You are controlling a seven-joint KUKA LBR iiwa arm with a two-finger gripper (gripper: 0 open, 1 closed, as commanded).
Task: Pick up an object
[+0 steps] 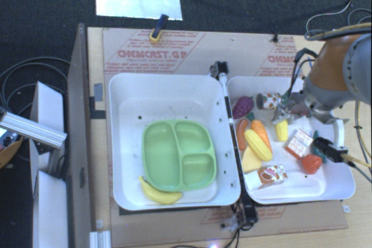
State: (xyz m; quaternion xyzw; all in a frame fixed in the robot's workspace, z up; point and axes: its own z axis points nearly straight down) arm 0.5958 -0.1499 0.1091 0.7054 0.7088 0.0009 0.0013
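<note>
In the left bin [125,125] a green divided tray [179,155] lies with a banana [158,194] at its seven o'clock; the right bin [340,186] holds purple grapes [243,105], carrot [260,132], corn cob [257,144]; the gripper [283,114] hovers at the small yellow piece's [281,130] twelve o'clock, its state impossible to tell.

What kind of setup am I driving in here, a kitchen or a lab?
Most likely a lab test bench: two white bins on a printed board, plastic toy food such as a banana, and loose cables.

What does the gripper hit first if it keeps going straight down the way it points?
Most likely the small yellow piece right under the gripper in the right bin. Depth is unclear from this slanted view, so it could land on the bin floor beside it.
</note>
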